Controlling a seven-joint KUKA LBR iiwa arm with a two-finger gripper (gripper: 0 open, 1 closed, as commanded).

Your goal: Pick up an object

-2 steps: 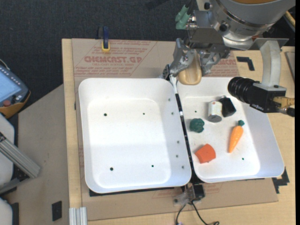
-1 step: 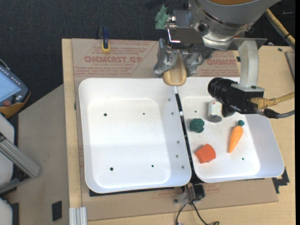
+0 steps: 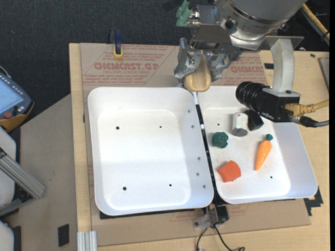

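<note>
Overhead slanted view of the desk (image 3: 293, 213) with two shallow white bins set side by side on a brown board printed with red lettering. The left bin (image 3: 104, 187) and the right bin (image 3: 293, 184) meet along a dark seam near the middle of the desk.

The grey arm (image 3: 261, 7) enters from the upper right, its orange band visible at the top edge. The pincer (image 3: 198, 69) hangs over the far edge of the bins, just above the seam where their far corners meet. Its two metal fingers (image 3: 184, 67) are closed around a tan, rounded object (image 3: 197, 81), which sits between them and is lifted clear of the bin floors.

The remaining objects lie in the right bin. A small white cylinder with a grey base (image 3: 239, 124) stands near the bin's middle, toward its far edge. A dark green lump (image 3: 220, 139) lies just beside the seam, near the cylinder. An orange carrot with a green tip (image 3: 263, 152) lies tilted toward the right edge of the bin, its green end pointing to the far side. A red-orange block (image 3: 229, 171) rests toward the near edge, between the green lump and the carrot and apart from both.

A black camera-like device (image 3: 261, 102) on a white bracket overhangs the far right corner of the right bin, with a cable running off to the right. A blue and yellow clamp (image 3: 118, 43) grips the far edge of the board at the left.
</note>
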